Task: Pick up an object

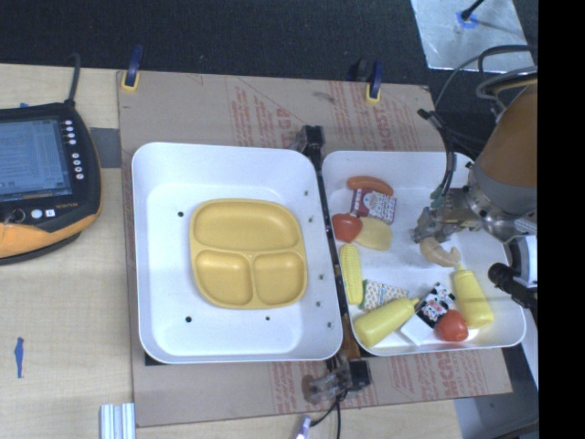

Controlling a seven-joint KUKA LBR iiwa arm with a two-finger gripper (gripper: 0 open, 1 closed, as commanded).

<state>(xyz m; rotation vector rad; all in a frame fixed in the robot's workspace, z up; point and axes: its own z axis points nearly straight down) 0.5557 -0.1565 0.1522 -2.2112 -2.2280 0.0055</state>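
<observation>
1. croissant (442, 253), pale tan, lies in the right bin (402, 165) near its right wall, just under the pincer (437, 225).
2. pincer hangs low over the bin on the arm (512, 154) reaching in from the right; whether it is released or clenched i cannot tell, and nothing shows between its tips.
3. other toys crowd the bin: a tomato (346, 227), corn (351, 273), two yellow bottles (384, 321), a hotdog (369, 185), so a clean approach likely favours the croissant at the open edge.
4. left bin (155, 245) holds a yellow tray (248, 251), a likely drop spot.
5. tablet (41, 176) rests on the surface at left.
</observation>
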